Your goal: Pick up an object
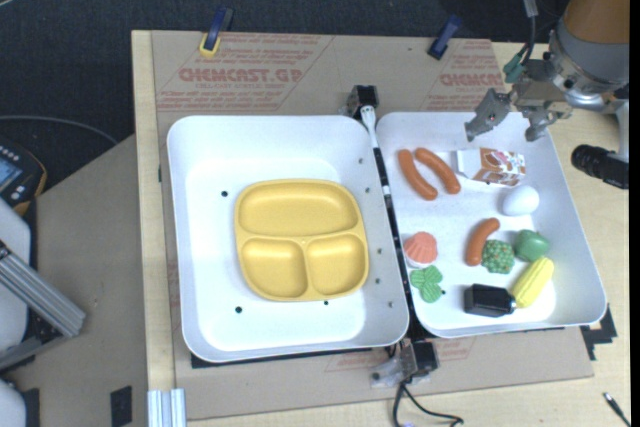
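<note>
My gripper [512,118] hangs open over the far edge of the right bin [580,215], nothing between its fingers. Just below it lies a small white and brown packet [492,166]. Two sausages [428,172] lie side by side to the packet's left. A white egg [519,201] sits below the packet. Further forward are a third sausage [481,240], a pink shell-like piece [421,247], a broccoli floret [497,257], a green vegetable [532,243], a leafy green piece [428,283], a yellow corn cob [533,281] and a black block [487,300].
The left bin [200,215] holds a yellow three-compartment tray [298,238]. Both bins rest on a cardboard-covered bench [300,75] with clamps at the far edge. A black clip [364,101] sits where the bins meet at the back.
</note>
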